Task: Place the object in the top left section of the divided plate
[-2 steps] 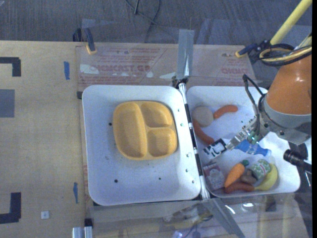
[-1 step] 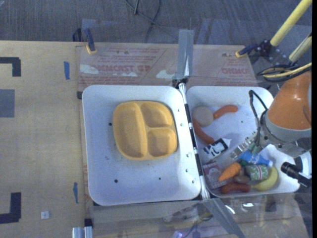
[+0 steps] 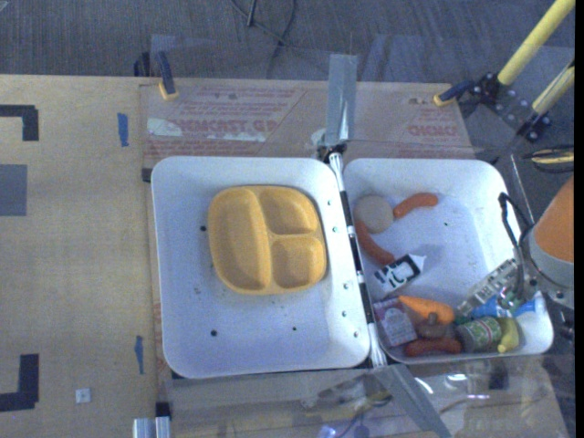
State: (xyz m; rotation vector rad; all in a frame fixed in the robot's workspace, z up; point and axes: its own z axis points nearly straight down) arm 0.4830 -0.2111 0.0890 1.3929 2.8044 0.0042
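Picking step in hand, nothing lifted yet. Gripper [image 3: 495, 284] down at the right bin's [image 3: 461, 173] right edge, above the clutter in its near right corner; open or closed, impossible to tell from here. No single object clearly targeted: a green can [image 3: 481, 333] just beneath, an orange carrot [image 3: 427, 308] beside it, long axis running left to right along the bin's near edge. Yellow divided plate [image 3: 266, 238] waiting in the left bin [image 3: 182, 272], sections all bare. Next move, by the look of it: secure one item, lift clear, carry across to the plate's top left section.
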